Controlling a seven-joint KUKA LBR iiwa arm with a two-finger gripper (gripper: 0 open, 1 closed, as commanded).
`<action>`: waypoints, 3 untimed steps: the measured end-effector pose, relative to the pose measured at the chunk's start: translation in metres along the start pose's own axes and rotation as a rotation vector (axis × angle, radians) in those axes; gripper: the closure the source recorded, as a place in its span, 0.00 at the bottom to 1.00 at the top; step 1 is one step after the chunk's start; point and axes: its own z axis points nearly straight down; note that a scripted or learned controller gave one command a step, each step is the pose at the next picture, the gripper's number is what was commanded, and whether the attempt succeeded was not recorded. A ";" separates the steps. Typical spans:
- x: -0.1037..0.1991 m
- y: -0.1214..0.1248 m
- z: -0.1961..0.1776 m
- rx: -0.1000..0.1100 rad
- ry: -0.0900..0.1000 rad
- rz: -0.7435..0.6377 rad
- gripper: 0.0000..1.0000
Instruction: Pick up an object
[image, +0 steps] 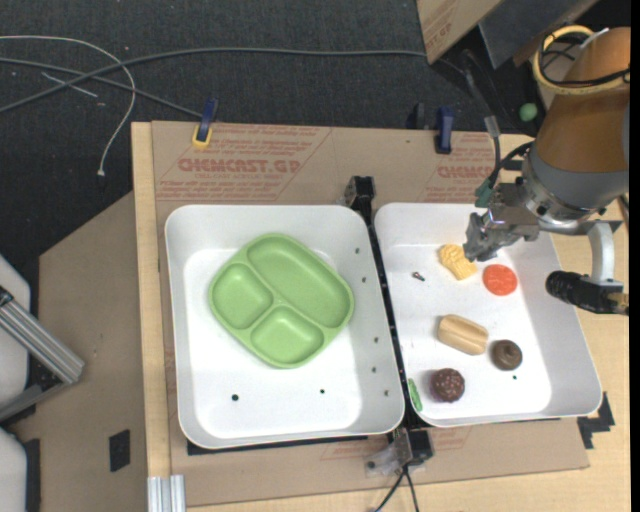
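Dark carpet floor (300, 60) under a cardboard-topped bench (300, 165).

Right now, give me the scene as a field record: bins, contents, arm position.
left bin: holds a green divided tray
right bin: holds five small items
yellow piece: upper middle of right bin, beside the gripper
orange disc: right of the yellow piece
tan roll: centre of right bin
brown ring: right of the roll
dark ball: near front edge
gripper: low over right bin's back part, just above the yellow piece
grasp: cannot tell
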 end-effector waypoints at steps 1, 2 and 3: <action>0.047 -0.028 0.010 0.002 0.000 -0.001 1.00; 0.104 -0.049 0.022 0.002 0.000 0.000 1.00; 0.157 -0.060 0.040 0.002 0.000 0.000 1.00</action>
